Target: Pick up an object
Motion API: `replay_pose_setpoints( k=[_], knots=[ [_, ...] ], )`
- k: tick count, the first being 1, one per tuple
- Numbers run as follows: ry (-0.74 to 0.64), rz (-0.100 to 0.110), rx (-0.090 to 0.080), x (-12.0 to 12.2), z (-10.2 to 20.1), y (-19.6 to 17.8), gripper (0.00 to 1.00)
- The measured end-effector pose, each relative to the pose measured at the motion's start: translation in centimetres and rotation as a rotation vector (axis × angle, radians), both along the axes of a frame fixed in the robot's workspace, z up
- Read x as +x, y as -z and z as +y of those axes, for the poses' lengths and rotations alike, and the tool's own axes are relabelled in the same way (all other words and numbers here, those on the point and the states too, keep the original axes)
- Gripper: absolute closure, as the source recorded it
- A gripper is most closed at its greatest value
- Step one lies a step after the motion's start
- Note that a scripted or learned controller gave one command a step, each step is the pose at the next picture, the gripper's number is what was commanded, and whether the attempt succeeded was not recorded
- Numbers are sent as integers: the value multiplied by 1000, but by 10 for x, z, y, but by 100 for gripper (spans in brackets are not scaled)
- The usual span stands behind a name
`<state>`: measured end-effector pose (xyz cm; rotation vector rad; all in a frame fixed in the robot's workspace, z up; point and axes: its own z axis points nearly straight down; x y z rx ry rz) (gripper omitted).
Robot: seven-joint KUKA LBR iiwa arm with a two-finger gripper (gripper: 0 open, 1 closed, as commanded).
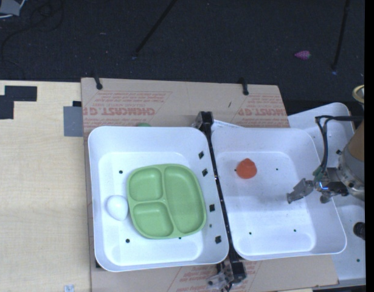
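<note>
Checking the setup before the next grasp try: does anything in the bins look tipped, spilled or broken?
Nothing stands out. The green divided plate lies flat in the left bin, a white ball beside it. The orange object sits alone in the right bin.

Glossy white plastic bins (107,157); matt green plastic tray (166,201), printed brown cardboard (174,105) beneath

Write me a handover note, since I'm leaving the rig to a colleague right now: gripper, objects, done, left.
Gripper: over the right bin, near its right wall, nothing visible between its fingers; open or shut is unclear.
Objects: small orange-red object lies in the right bin, left of the gripper and apart from it. Green divided plate and white ball sit in the left bin, ball against the plate's left edge.
Done: nothing picked up.
Left: grasp and lift an object.
</note>
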<state>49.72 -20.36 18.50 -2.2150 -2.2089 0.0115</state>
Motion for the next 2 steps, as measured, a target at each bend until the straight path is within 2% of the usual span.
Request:
replay_pose_setpoints(
  k=[1,2],
  knots=[
    [-2,-11,-3,3,0,-6,0],
    [-3,-7,-1,-1,-2,58,0]
  ],
)
